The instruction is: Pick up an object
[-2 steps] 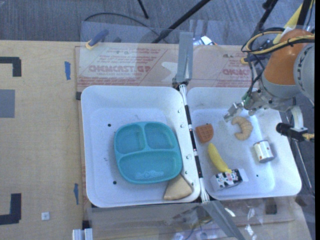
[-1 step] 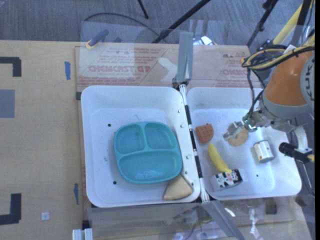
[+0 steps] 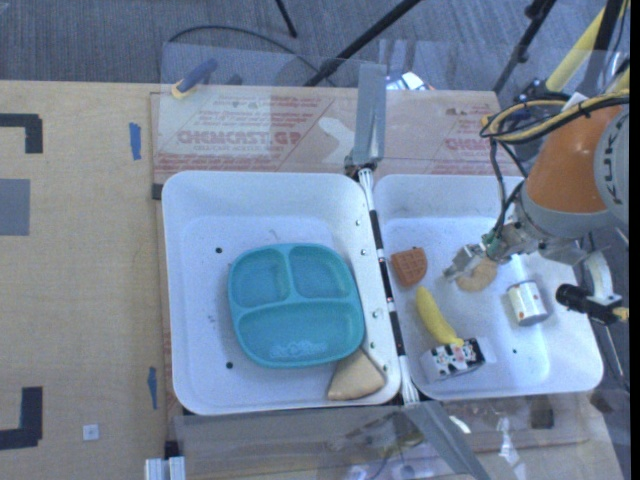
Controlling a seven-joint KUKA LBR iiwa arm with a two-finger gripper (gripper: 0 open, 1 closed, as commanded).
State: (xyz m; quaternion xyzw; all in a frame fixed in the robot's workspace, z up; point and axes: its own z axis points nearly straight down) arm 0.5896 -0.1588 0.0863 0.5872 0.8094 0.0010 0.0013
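We look down at a slant on a pale plywood bench (image 3: 80, 298) marked with black tape corners and small blue tape strips. Behind it lies grey carpet crossed by black tripod legs. Two shallow white plastic bins sit side by side on the bench, touching along a central seam.

The left bin (image 3: 195, 218) holds a teal plastic plate with three compartments (image 3: 296, 304), and a tan wedge-shaped piece (image 3: 356, 380) rests against the bin's front right corner, just beside the plate.

The right bin (image 3: 560, 368) holds a brown waffle-textured piece (image 3: 408, 266), a yellow banana (image 3: 432, 315), a small black-and-white box (image 3: 456, 357) touching the banana's near end, a silver metal can (image 3: 526, 303) lying on its side, and a tan rounded lump (image 3: 477, 276).

The grey arm with its orange band (image 3: 570, 173) reaches in from the right. Its gripper (image 3: 478, 260) is low over the tan lump; we cannot tell how its fingers are set.
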